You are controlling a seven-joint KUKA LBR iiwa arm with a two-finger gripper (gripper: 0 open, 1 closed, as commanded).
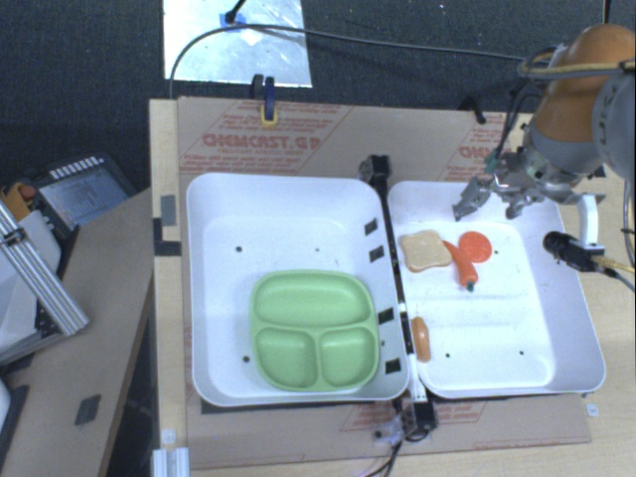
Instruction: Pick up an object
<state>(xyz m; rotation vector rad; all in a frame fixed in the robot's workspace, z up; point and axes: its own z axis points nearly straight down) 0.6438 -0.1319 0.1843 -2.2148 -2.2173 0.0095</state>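
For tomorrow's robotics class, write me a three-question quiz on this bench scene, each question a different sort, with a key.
1. True or false: the green divided tray lies in the left bin.
2. Which item lies nearest the tool? A) bread slice B) orange sausage-shaped piece C) green tray
3. Fill in: the carrot lies in the ___ bin.

Key: 1 true; 2 A; 3 right.
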